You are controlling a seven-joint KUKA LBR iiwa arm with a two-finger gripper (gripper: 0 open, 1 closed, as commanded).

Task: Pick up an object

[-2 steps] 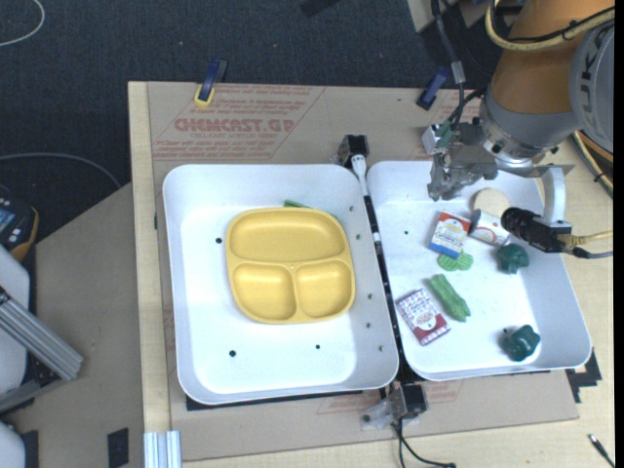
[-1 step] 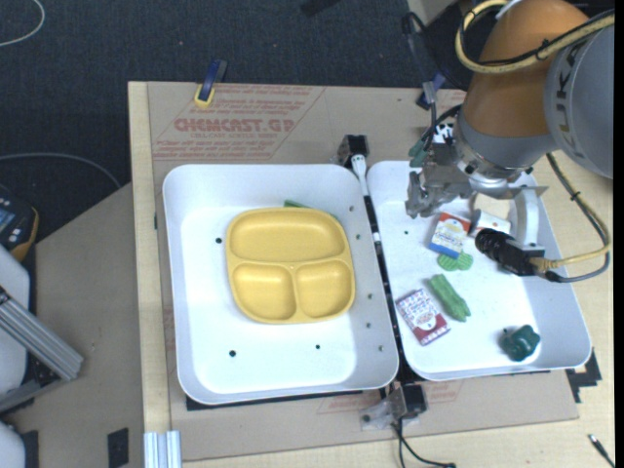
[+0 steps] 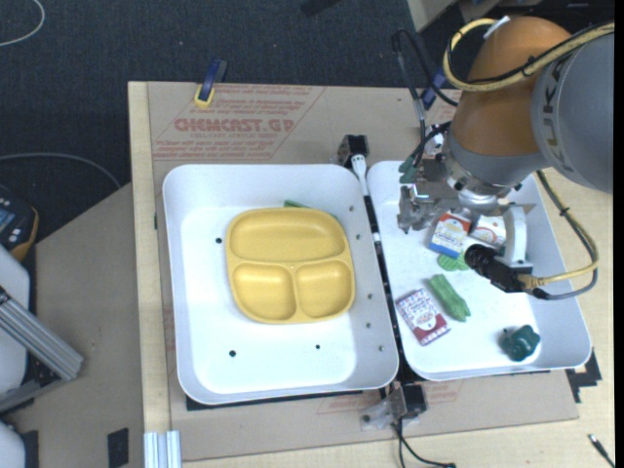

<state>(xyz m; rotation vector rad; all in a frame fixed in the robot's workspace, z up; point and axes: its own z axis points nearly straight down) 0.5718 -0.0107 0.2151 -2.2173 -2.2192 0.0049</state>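
I see the gripper (image 3: 421, 206) low over the far part of the right bin (image 3: 561, 344), but I cannot tell how it stands or whether it has hold of anything. Just beside it on the arm's side lies a small red, white and blue carton (image 3: 450, 236), with a green pod (image 3: 450, 296) and a red packet (image 3: 422, 316) nearer me and a dark green lump (image 3: 520, 342) farther off toward the near corner. Away from the arm, the wall between the bins runs just beside the gripper, and beyond it the left bin (image 3: 195, 339) holds a yellow divided tray (image 3: 290, 263) with bare white floor around it.
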